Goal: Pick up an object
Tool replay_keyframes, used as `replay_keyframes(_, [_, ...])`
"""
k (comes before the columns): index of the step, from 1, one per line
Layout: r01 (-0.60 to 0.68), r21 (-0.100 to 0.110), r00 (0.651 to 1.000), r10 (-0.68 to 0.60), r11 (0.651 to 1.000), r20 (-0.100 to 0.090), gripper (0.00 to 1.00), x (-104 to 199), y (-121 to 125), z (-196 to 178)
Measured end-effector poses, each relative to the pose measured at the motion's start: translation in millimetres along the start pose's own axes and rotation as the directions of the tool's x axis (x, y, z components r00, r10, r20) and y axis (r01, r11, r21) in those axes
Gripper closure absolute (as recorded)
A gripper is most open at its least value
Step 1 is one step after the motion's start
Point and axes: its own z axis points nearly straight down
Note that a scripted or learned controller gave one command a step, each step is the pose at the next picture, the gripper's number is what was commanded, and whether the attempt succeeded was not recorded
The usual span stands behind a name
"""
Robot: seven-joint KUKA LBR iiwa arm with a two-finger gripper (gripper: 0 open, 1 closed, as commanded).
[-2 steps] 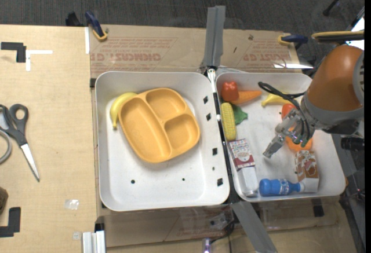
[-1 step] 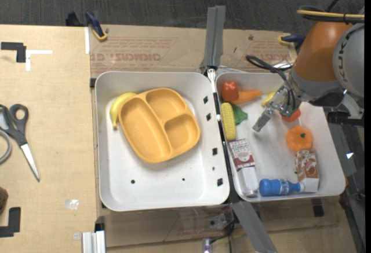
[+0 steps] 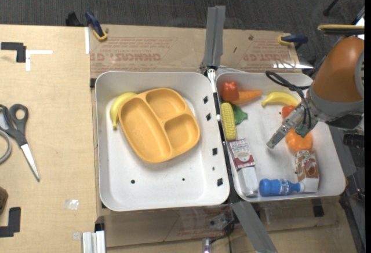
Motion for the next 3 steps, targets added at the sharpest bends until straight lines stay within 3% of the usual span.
replay_keyframes(1, [-0.050,0.001,0.999,0.050,0.999,-0.002,0.00,69,-30,1])
replay_keyframes(2, [-0.058,-0.002,0.998,0.058,0.998,0.000,0.00,-21,-18,0])
replay_keyframes(3, [-0.089,-0.001,0.996,0.089,0.996,0.002,0.00,31,-95,0])
